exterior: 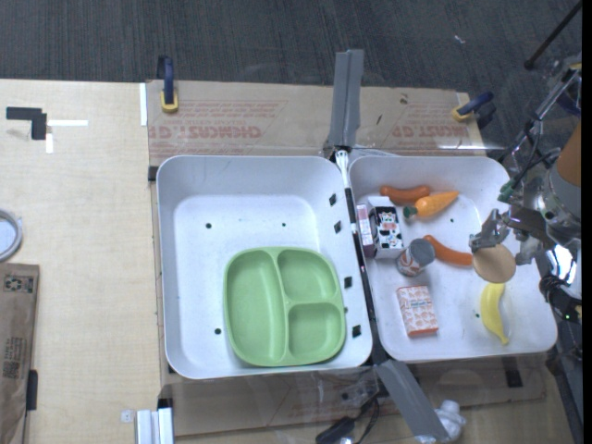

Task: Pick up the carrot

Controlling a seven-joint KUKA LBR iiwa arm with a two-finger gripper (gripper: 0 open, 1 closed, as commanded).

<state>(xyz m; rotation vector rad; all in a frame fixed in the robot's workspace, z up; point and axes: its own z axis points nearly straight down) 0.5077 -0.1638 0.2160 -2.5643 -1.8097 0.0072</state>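
Observation:
The carrot, orange with a small green top at its left end, lies in the far part of the right bin. Just behind it lies an orange-red elongated piece. Another such piece lies in front of the carrot. My gripper hangs over the right side of the same bin, to the right of the carrot and a little nearer than it, close to a tan round item. Nothing from the bin can be seen in its grasp.
The right bin also holds a small can, a printed carton, an orange snack box and a banana. A green divided plate lies in the left bin. A grey divider post rises between the bins.

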